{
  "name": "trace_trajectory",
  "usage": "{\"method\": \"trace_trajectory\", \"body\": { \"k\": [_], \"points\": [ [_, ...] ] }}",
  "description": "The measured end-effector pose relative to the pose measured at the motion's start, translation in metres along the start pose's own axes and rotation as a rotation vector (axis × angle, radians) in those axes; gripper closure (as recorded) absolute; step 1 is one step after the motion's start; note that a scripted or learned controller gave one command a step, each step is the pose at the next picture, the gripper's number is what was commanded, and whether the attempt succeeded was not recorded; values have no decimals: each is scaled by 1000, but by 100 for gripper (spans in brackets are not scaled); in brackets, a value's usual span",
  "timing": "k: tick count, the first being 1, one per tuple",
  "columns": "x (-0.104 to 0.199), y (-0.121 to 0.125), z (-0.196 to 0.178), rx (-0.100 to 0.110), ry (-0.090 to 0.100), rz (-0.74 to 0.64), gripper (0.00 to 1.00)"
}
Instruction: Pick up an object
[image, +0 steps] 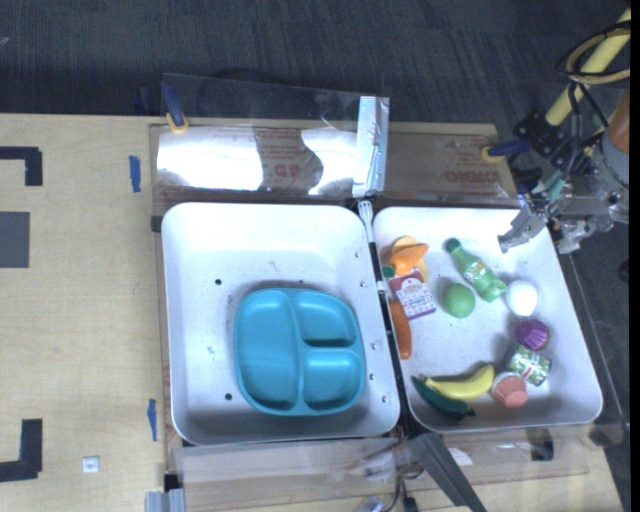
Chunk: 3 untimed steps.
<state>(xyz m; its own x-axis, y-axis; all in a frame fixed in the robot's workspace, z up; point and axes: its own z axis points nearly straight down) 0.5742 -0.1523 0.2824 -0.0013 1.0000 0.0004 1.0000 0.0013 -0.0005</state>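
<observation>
Honestly, from where I stand I cannot tell how the gripper (528, 222) is set as it hangs over the right bin's (570, 300) back right corner. Nearest it lies the green bottle (476, 270), probably light, stiff, slick plastic; best grasped across its middle, where it shouldn't roll.

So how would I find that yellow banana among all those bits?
Look at the right-hand white bin, the one crowded with small toys. Go to its near edge, where the banana lies lengthwise beside a dark green piece. It is the only long, curved yellow thing there; its neighbours are short and round.
</observation>
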Motion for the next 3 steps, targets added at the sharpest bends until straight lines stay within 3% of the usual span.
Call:
{"method": "trace_trajectory", "body": {
  "k": [1, 2, 3],
  "points": [
    [39, 13, -13, -5, -1, 5, 0],
    [26, 34, 101, 10, 1, 22, 0],
    [28, 36, -18, -9, -1, 200, 0]
  ]
}}
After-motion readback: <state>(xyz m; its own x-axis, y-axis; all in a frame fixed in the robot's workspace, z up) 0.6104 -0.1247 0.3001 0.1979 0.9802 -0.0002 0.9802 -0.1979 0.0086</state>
